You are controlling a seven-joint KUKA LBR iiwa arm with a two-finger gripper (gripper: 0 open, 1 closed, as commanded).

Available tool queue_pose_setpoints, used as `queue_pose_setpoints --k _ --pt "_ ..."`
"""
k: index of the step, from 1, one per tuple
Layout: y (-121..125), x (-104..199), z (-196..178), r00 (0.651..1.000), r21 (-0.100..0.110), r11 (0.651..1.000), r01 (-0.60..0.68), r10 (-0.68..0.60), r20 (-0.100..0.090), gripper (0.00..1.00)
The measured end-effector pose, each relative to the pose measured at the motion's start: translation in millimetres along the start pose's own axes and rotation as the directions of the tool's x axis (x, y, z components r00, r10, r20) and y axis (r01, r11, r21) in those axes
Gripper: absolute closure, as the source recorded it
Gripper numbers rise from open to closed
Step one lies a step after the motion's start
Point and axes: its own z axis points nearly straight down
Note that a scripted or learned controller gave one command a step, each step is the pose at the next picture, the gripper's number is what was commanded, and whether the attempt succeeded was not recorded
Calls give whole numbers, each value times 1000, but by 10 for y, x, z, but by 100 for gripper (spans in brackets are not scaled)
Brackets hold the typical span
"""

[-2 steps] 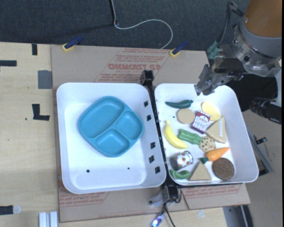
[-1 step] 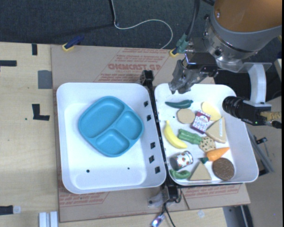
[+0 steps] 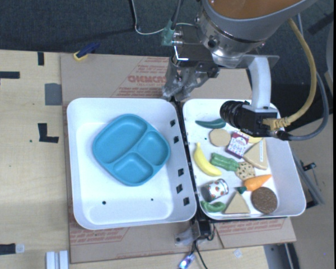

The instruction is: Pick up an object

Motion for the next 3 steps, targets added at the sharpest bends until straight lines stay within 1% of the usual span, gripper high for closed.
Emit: queue_pose_setpoints --k 1,2,3 --pt "-10 -201 1063 1000 15 1000 -11 11 7 100" --pt "-3 -180 902 1000 6 1000 -5 5 3 100" --pt "-4 -171 807 1000 8 1000 -3 3 3 100"
